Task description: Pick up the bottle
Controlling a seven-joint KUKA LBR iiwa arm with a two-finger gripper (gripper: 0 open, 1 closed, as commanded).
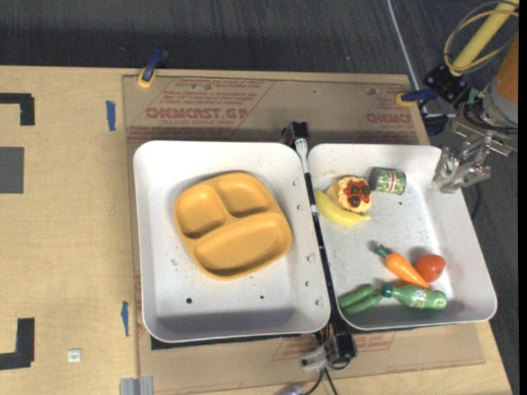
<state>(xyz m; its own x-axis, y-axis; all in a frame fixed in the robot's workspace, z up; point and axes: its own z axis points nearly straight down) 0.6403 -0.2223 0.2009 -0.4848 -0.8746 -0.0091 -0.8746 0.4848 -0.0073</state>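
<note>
A: The gripper (458, 174) sits at the far right edge of the right bin (461, 245), just over its upper right rim, with the arm (502, 97) reaching in from the right.

B: Are the jaws apart or together?

A: Hard to call. The metal parts blur into one silvery cluster against the white rim, so one cannot tell how the jaws stand. Nothing shows between them.

B: And the bottle?

A: The green bottle (418, 298) lies on its side in the near part of the right bin, close to the front rim, with a pale patch on its body. It is well apart from the gripper.

B: What keeps it company?

A: A green pepper-like toy (361, 298) lies just beside it on the left, end to end, the two nearly touching. Above them a toy carrot (400, 267) lies at a slant, and a red tomato (430, 266) sits just beside the carrot's thick end.

B: And the far part of that bin?

A: A small green can (387, 181) lies on its side, near the gripper but apart from it. To its left a yellow banana (339, 212) curves under a round yellow toy with red on top (352, 192).

B: The left bin?

A: The left bin (156, 245) carries an orange divided plate (233, 223), three compartments, resting in the middle. Both bins stand on a cardboard sheet (247, 105) over the tabletop (58, 220).
</note>
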